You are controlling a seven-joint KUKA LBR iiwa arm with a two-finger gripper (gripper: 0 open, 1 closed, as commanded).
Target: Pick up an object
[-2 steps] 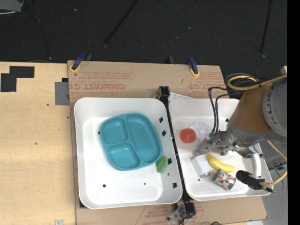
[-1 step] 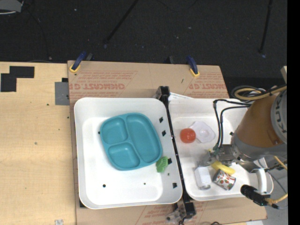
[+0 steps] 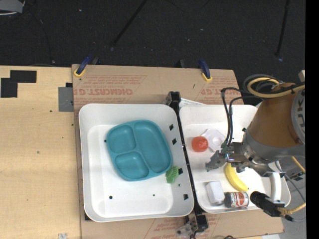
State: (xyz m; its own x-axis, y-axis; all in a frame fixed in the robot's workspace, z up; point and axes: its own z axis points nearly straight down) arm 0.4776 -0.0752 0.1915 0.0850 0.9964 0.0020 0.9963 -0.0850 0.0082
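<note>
While the jaws' (image 3: pixel 215 163) spread is unclear, a curved yellow banana (image 3: pixel 235 179) lies beside them.

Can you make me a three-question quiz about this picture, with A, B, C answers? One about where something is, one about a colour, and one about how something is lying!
1. Where is the teal plastic divided plate?
A. in the left white bin
B. in the right white bin
C. on the cardboard outside the bins

2. What colour is the small round ball in the right white bin?
A. blue
B. red
C. black

3. How is the small bottle with the red label?
A. standing upright
B. lying on its side
C. held up in the air by the hand

Answers:
1. A, the plate rests on the floor of the left white bin.
2. B, the ball is plainly red against the white bin.
3. B, the bottle lies flat along the bin's near edge, below the yellow banana.
</note>
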